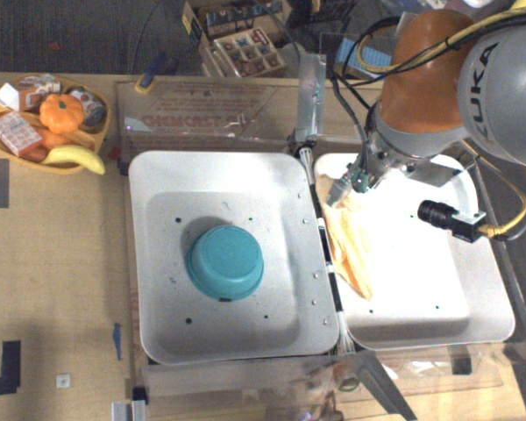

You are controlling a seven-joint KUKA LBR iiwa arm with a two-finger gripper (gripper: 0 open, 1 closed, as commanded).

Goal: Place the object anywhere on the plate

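**Object still in the right bin, plate waiting in the left**

Two white bins sit side by side on a wooden bench, with cluttered boxes and cables beyond the far edge. The left bin point(149, 182) carries a teal plate point(225, 262), turned-over-bowl in look, just left of the bin's middle and toward its near edge. Nothing lies on it.

The right bin point(438, 323) carries the object point(351, 248), a pale yellow-orange thing, long and flat, lying along the bin's left wall from the far-left corner down past the middle. Its kind is hard to tell; it may be cloth or a soft peel-like piece.

The arm point(438, 68) reaches in from the right over the right bin's far edge. The gripper point(358, 181) hangs at the object's far end, touching or just above it. Whether its jaws are spread or closed on the object cannot be told at this slant, and no lifted part of the object shows between them.

As a judgement, the task is at its start: the grasp is at best being made, and the lift, the carry over the wall between the bins and the release on the plate are all left. A basket of toy fruit point(48, 130) stands at the bench's far-left corner, well apart.
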